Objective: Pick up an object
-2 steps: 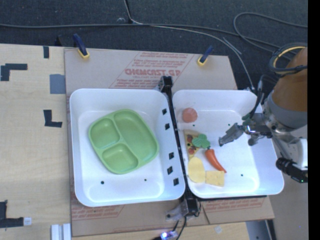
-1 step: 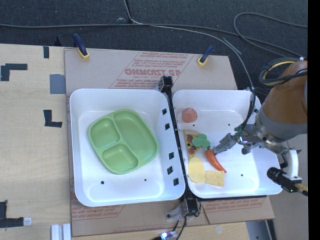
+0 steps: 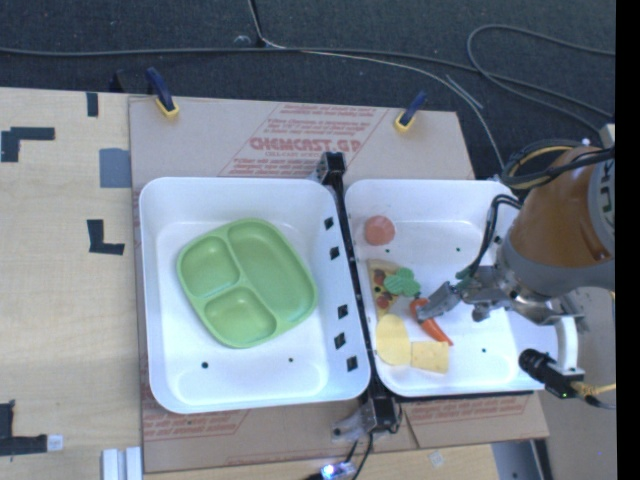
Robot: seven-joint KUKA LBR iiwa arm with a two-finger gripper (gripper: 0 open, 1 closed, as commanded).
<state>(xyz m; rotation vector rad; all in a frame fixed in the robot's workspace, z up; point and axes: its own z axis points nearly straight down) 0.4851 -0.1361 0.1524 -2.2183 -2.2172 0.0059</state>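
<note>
The right bin (image 3: pixel 470 218) holds several toy foods. A pink-red ball (image 3: pixel 379 230) lies near its far left corner. A green leafy piece (image 3: pixel 402 282) sits by a small multicoloured piece (image 3: pixel 380 290). An orange carrot (image 3: pixel 434 328) lies in the middle, and a yellow rounded piece (image 3: pixel 393 340) and a pale yellow wedge (image 3: pixel 431 357) lie near the front wall. My gripper (image 3: pixel 432 305) reaches in from the right, low over the bin, with its tip just above the carrot's upper end and right of the green piece. Nothing visibly hangs from it.
The left bin (image 3: pixel 170 368) holds a green divided plate (image 3: pixel 245 280). A black divider (image 3: pixel 345 268) runs between the bins. The arm's grey and orange body (image 3: pixel 555 238) covers the right bin's right side. Cables (image 3: pixel 500 58) lie on the dark floor behind the bench.
</note>
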